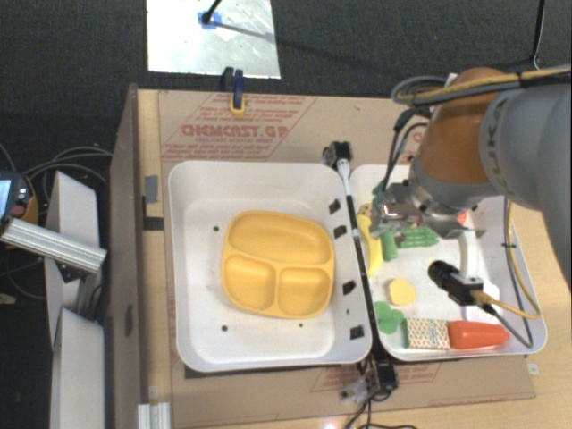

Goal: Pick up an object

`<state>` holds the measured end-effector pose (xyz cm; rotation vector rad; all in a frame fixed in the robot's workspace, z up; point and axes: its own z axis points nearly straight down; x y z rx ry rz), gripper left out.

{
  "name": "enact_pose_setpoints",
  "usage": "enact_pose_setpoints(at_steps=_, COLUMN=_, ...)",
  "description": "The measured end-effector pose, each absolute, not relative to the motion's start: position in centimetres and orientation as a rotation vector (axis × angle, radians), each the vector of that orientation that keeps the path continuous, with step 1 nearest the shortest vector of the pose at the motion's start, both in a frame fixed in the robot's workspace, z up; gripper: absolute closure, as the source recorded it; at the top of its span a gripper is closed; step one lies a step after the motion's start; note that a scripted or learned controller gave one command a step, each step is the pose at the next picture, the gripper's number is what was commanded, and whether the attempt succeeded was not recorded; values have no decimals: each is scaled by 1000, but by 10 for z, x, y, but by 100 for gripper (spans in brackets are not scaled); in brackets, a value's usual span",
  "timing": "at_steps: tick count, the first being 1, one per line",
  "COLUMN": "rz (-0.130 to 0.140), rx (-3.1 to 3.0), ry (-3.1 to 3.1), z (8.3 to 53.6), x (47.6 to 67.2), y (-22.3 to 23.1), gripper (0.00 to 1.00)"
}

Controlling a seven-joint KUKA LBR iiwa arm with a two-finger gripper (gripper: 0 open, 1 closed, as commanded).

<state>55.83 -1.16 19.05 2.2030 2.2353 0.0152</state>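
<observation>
Starting at the left, the shallow white plastic bin (192, 266) is carrying a yellow three-compartment plastic tray (275, 264), lying flat near its middle and well apart from me. Past the black-clipped divider, the second white bin (523, 333) is holding the small things: a yellow round piece (401, 290), a green lump (387, 316) near the front, a speckled rectangular block (425, 332) touching an orange carrot-shaped toy (477, 333), and a long green toy (412, 238) lying just under my wrist. I am reaching in over this bin from the right, my pincer (391, 214) hanging low above the green toy and a yellow strip beside it. Whether it is apart or together, I cannot tell; the wrist is covering it. I am judging the pick as not yet done: nothing is showing lifted, and closing and raising are left.
</observation>
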Motion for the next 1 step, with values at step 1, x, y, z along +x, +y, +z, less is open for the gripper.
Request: enact_pose_setpoints(at_steps=1, rz=5, rx=2213, ry=2224, z=185, x=601, y=-36, gripper=100)
